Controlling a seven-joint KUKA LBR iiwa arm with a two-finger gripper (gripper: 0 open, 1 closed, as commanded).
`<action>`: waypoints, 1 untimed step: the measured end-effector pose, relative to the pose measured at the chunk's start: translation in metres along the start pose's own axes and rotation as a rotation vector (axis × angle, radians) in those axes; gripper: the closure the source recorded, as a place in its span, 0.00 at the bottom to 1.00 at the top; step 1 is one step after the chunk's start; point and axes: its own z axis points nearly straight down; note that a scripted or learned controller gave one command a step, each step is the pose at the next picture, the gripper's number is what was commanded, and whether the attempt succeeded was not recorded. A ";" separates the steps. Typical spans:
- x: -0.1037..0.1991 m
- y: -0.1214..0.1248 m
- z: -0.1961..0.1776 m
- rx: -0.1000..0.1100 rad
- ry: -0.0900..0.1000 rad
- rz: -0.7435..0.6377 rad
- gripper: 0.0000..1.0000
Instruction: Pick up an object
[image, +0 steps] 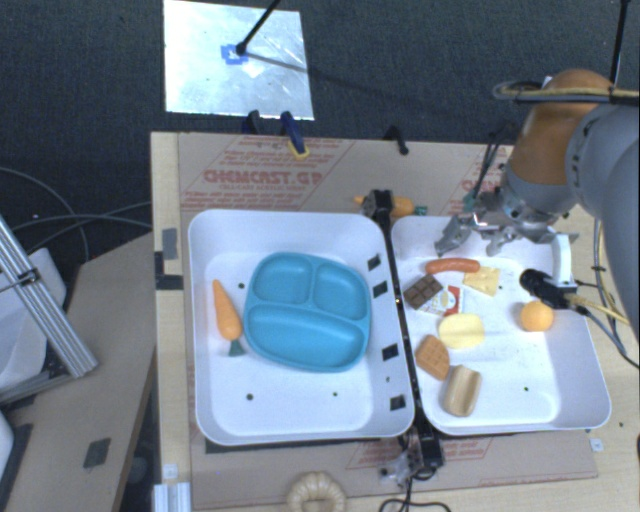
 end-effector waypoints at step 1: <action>0.002 0.001 0.043 -0.015 -0.002 -0.001 0.00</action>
